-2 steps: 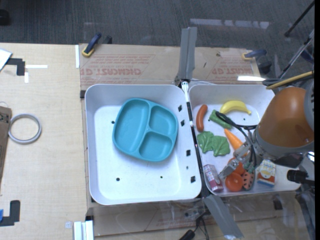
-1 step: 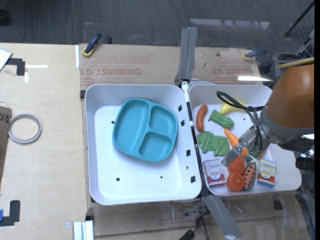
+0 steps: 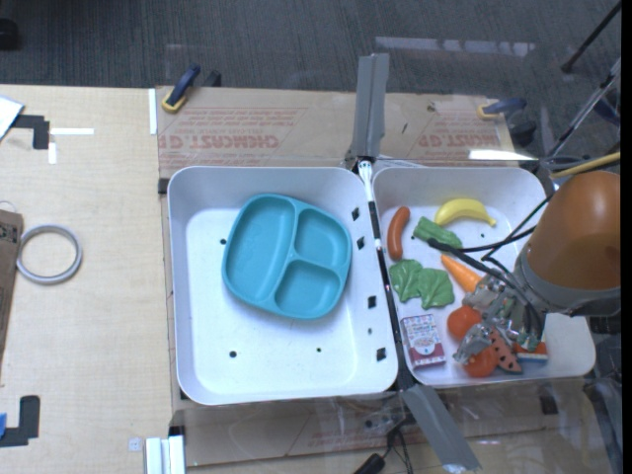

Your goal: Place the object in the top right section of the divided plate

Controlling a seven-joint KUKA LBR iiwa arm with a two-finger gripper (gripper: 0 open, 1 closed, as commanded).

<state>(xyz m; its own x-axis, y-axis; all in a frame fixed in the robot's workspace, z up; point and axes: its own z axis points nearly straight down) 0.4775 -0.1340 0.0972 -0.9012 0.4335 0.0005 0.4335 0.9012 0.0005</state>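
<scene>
the gripper point(image 3: 491, 332) sits low in the lower right of the frame, down among red toy pieces point(image 3: 482, 361) in the right bin point(image 3: 513, 178); whether it has closed on anything i cannot tell. which object is meant isn't clear; these look like light, stiff, smooth plastic foods, best pinched across a narrow middle. the divided plate point(image 3: 286, 256) lies well apart, centre-left, in the left bin point(image 3: 197, 363).

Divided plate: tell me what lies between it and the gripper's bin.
The divided plate lies in the left bin; the gripper is over the right bin. Between them stand the bins' adjoining walls, nothing else visible.
</scene>
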